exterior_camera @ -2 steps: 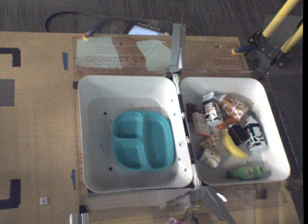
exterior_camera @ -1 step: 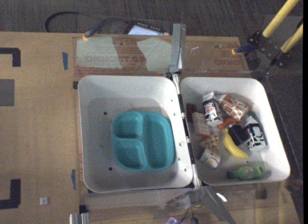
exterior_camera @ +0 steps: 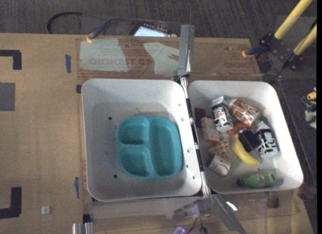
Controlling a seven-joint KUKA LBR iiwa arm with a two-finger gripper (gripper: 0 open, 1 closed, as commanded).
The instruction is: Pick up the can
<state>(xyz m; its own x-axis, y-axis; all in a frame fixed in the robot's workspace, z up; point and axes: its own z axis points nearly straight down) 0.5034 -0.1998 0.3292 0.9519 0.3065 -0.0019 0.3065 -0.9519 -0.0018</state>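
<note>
Brown cardboard (exterior_camera: 40, 142) covers the bench under two shallow white bins, with dark carpet along the top of the frame. Whether my hand is wide or narrow I cannot tell.

The orange-and-white cylindrical can (exterior_camera: 245, 112) lies on its side in the upper part of the right white bin (exterior_camera: 284, 104). To its left stands a small white carton with black print (exterior_camera: 220, 115), just beside it. Below the can sit a black-and-white patterned container (exterior_camera: 267, 144) and a yellow banana (exterior_camera: 245, 153), close together. A green plastic bottle (exterior_camera: 257, 179) lies flat near the bin's lower edge. A reddish flat packet (exterior_camera: 209, 130) and a small white cup with brown markings (exterior_camera: 219, 164) lie along the bin's left side.

The left white bin (exterior_camera: 100, 99) holds a teal divided plastic tray (exterior_camera: 149, 146). Yellow-handled clamps (exterior_camera: 298, 7) show at the upper right.
</note>
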